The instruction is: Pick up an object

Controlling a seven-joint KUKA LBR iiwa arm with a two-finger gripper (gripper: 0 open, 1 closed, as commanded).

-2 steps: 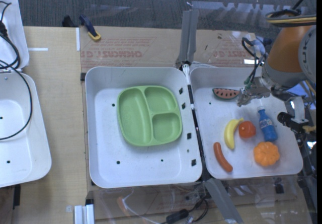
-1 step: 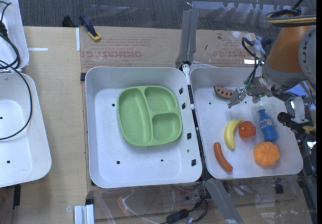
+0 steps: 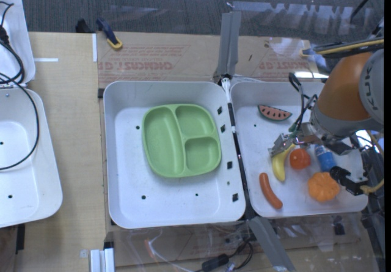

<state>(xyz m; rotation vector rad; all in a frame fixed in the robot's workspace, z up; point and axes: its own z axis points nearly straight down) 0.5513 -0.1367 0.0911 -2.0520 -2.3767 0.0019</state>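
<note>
Two bins on the surface; claw (image 3: 286,144) low in right bin (image 3: 250,142), at banana (image 3: 278,164) top – we can't tell its grip state. Tomato (image 3: 299,159) at 3 o'clock. We judge: approach step – next needs clean closing and lift.

- Gripper (image 3: 286,142) hangs low in the right bin (image 3: 244,142).
- Banana (image 3: 278,164) just below it, tomato (image 3: 299,159) beside.
- Sausage (image 3: 270,191) nearer still.
- Watermelon slice (image 3: 274,112) behind.
- Divided plate (image 3: 181,140) far left, in the left bin (image 3: 122,191).

One fixed camera above the bench, slanted downward — both white bins (image 3: 110,142) in frame, moderately near
</note>
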